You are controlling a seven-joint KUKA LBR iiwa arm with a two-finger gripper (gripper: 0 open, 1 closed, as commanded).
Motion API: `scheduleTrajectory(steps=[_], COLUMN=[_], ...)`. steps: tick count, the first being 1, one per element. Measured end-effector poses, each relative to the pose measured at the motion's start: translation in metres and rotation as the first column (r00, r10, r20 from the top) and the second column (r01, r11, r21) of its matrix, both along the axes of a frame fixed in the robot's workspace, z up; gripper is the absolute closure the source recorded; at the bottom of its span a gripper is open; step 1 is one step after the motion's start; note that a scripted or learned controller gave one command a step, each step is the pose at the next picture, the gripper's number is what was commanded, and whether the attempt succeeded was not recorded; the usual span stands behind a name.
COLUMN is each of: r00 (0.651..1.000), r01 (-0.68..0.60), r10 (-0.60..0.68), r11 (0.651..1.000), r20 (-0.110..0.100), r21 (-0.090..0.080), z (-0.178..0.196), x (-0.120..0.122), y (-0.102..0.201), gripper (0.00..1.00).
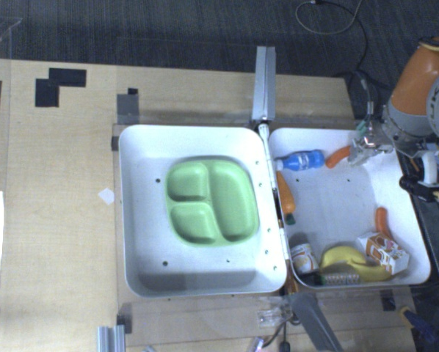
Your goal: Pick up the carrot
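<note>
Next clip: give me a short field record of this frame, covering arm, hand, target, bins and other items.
arm: reaching in over the right bin's far right corner
hand: near the bin's far wall, beside a small orange item
target: carrot lying along the right bin's left wall, apart from the hand
left bin: holds a green divided tray
other items, right bin: blue bottle, banana, small carton, can

Green plate [211, 200], orange carrot [285, 194], blue bottle [302, 160], yellow banana [348, 259] — both bins [135, 196] white.
</note>
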State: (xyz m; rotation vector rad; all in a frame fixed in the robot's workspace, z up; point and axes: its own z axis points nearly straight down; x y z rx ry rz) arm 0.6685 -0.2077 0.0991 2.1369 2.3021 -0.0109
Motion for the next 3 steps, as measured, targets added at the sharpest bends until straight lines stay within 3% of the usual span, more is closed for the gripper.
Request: scheduleTrajectory(steps=[1, 2, 3], r00=[1.000, 0.960, 0.962], r01=[-0.005, 0.279, 0.274], r10=[0.005, -0.279, -0.274], r11=[1.000, 0.960, 0.962], r20=[0.006, -0.003, 0.002], r21=[-0.003, 0.002, 0.001], z=[0.013, 0.001, 0.014], x=[0.002, -0.001, 0.000], y=[0.001, 0.015, 0.016], gripper=[1.00, 1.00, 1.00])
